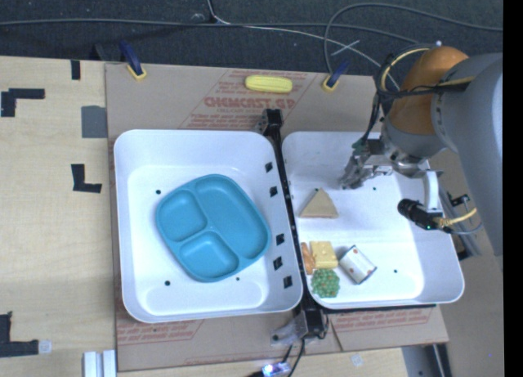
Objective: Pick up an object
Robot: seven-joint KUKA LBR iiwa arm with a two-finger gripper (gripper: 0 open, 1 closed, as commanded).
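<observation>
A: Item, tan wedge (319, 204)?
B: Lying flat, smooth, triangular, just left and below the pincer (357, 176).
A: Pincer?
B: Hovering over the right bin (409, 285); grip state, cannot tell.

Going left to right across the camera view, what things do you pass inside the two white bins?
Blue three-compartment plastic plate in the left bin → in the right bin, tan triangular wedge → small white cylinder with a dark end → the arm's gripper.
</observation>
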